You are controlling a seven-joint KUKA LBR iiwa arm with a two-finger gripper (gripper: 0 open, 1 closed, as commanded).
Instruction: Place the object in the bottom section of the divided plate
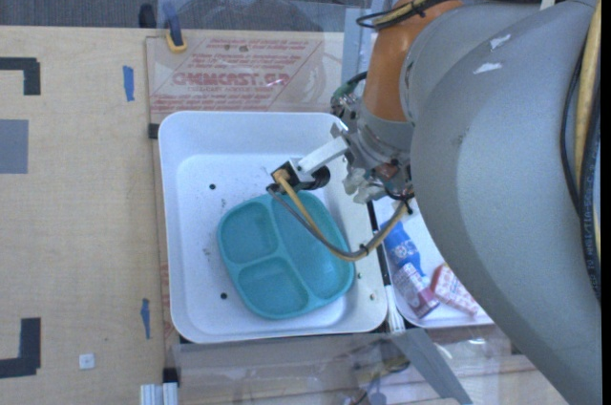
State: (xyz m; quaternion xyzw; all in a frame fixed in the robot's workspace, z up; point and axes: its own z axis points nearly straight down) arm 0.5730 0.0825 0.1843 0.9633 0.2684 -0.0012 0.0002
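A teal divided plate [282, 255] lies in the left white bin [191, 155], toward its lower right. Its three sections hold nothing that I can see. My gripper [368, 180] hangs over the rim between the two bins, just right of the plate's upper edge. The grey arm with its orange band hides most of the gripper. A blue and white packet [405, 250] and a red and white packet [451, 290] lie in the right bin, below the wrist.
The arm covers most of the right bin [420, 317]. A clear sheet with red print [234, 74] lies behind the left bin. The wooden bench [76, 202] stretches to the left, with blue and black tape marks.
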